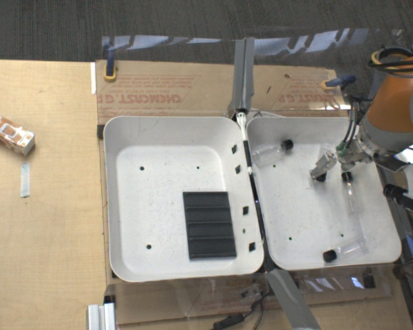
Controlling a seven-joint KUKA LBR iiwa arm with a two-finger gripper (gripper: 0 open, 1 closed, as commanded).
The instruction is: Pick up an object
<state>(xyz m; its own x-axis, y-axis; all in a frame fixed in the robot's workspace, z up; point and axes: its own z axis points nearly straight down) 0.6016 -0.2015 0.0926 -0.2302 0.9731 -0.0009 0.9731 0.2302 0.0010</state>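
Observation:
My gripper (332, 175) hangs over the upper right part of the right bin (296, 253), open, with bare bin floor between its fingers (320, 170). Several clear plastic vials with black caps lie in this bin. One vial (270, 154) is at the upper left, and another (345, 249) sits near the front right corner. A thin clear tube (351, 199) lies just below my right fingertip. A black ridged block (208, 224) lies flat in the left bin (124, 205), toward its front right.
The grey arm with its orange band (392, 105) comes in from the right above the right bin. A divider (250, 177) runs between the bins. A small carton (12, 135) and a pale strip (25, 181) lie on the bench at far left.

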